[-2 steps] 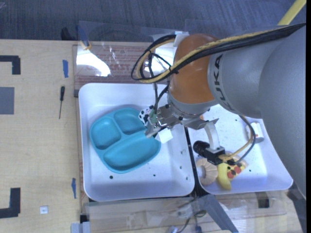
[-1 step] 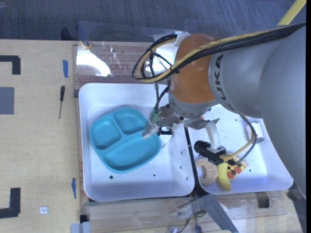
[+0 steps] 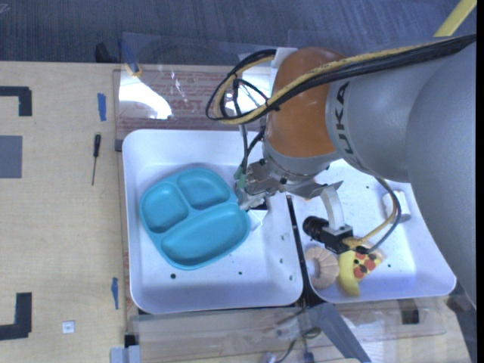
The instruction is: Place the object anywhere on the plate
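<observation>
The grey arm (image 3: 401,89) reaches in from the right of the frame, its orange band (image 3: 302,112) filling the upper middle above the 2 white bins. The gripper (image 3: 249,193) hangs low in the left bin (image 3: 144,290), at the right rim of the blue plate (image 3: 195,218), close to the wall that the 2 bins share. The wrist hides its tip from above, so it cannot be told whether it is released, clenched or grasping anything.

The plate has 3 compartments, 2 small ones toward the top and 1 large one below, and lies tilted in the middle of the left bin. In the right bin (image 3: 427,274), at the lower middle of the frame, a yellow toy (image 3: 350,272) with red marks lies touching a tan round object (image 3: 324,268). Both are well apart from the plate. On the wooden bench (image 3: 53,225) at the left lies a thin black tool (image 3: 94,157).
</observation>
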Motion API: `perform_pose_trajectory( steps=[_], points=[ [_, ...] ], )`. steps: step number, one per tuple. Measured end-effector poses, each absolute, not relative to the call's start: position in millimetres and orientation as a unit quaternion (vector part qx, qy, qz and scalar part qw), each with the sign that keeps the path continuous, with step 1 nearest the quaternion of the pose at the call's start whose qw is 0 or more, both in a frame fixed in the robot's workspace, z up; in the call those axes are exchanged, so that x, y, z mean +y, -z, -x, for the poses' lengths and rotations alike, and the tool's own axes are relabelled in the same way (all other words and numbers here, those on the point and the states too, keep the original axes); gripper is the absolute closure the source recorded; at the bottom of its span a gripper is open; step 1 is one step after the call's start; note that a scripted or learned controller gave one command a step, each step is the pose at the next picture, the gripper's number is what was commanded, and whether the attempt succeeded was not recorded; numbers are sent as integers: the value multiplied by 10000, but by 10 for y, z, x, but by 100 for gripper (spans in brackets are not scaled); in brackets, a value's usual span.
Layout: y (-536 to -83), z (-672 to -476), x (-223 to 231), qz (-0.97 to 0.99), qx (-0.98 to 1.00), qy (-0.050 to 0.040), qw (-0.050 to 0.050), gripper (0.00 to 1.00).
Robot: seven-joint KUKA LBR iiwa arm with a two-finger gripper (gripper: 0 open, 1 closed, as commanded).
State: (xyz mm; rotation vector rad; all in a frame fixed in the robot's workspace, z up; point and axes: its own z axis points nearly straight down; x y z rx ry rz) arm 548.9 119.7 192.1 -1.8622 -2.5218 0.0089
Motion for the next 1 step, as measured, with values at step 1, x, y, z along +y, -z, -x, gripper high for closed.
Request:
perform_pose_trajectory(
  steps=[1],
  points=[
    [-1917,-5488,1194,5942,-8043,-32,35,0]
  ],
)
